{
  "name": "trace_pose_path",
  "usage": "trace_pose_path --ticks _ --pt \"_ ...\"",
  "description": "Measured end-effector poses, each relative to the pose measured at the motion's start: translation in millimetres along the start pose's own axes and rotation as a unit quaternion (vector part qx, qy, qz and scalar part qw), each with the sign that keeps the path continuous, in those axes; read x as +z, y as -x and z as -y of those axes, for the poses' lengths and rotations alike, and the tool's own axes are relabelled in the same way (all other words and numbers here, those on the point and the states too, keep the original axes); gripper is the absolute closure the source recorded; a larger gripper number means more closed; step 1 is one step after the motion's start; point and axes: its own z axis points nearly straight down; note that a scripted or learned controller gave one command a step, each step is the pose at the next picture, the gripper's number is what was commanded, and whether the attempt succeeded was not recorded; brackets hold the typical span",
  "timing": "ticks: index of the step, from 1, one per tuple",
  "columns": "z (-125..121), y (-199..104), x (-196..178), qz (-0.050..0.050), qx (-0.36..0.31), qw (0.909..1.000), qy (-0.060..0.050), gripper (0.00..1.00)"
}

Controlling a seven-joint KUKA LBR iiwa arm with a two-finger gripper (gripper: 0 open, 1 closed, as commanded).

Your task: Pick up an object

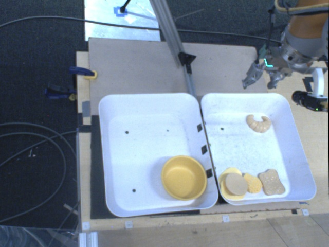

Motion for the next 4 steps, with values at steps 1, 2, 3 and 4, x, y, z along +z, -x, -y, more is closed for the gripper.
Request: trace_pose_path --ticks 1,2,3,4 --pt "0 0 -1 0.0 0.0 1.0 0.001 0.0" --pt "3 4 42 0.001 0.002 1.0 0.0 0.0" --pt "6 -2 102 0.0 0.002 1.0 -0.002 0.0" --pt "6 -7 163 0.0 0.0 1.0 -0.001 0.0"
